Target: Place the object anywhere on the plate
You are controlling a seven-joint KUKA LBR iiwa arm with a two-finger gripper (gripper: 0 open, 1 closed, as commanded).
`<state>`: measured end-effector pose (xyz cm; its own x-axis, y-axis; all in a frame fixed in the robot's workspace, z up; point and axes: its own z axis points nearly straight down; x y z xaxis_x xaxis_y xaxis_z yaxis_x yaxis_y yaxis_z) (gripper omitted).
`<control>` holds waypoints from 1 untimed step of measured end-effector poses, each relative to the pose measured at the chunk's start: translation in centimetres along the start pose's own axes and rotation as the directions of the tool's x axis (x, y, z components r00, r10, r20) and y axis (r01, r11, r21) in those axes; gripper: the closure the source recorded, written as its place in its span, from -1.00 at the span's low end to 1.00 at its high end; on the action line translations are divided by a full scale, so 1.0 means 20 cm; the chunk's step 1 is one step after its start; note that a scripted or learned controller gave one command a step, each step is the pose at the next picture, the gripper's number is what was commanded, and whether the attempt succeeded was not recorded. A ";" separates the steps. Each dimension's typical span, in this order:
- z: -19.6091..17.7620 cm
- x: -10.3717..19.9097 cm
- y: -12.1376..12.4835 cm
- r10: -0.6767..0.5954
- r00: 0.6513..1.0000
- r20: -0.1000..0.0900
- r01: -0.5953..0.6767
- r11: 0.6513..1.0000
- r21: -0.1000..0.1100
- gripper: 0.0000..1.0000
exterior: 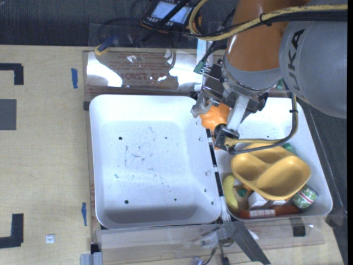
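The yellow plate (pixel 271 174) lies tilted on top of other items in the right bin (pixel 322 181). My gripper (pixel 211 121) hangs over the divider between the two bins, at the right bin's far left corner, up and to the left of the plate. A small orange object (pixel 214 116) sits between its two fingers (pixel 197 108), and the gripper is shut on it. The object is clear of the plate. The grey arm with its orange band hides the back of the right bin.
The left bin (pixel 110 115) is a wide white tray with small holes. Under and beside the plate lie a yellow banana-like item (pixel 229 191), a green can (pixel 305 197) and a red-and-white pack (pixel 266 210). A yellow cable (pixel 259 144) loops from the wrist over the plate.
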<state>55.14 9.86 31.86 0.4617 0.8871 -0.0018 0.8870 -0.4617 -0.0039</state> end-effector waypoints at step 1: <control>-0.02 -0.02 0.00 -0.109 0.994 0.000 0.109 0.994 -0.001 1.00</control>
<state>54.96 9.50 32.34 0.3621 0.9321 -0.0018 0.9321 -0.3621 -0.0034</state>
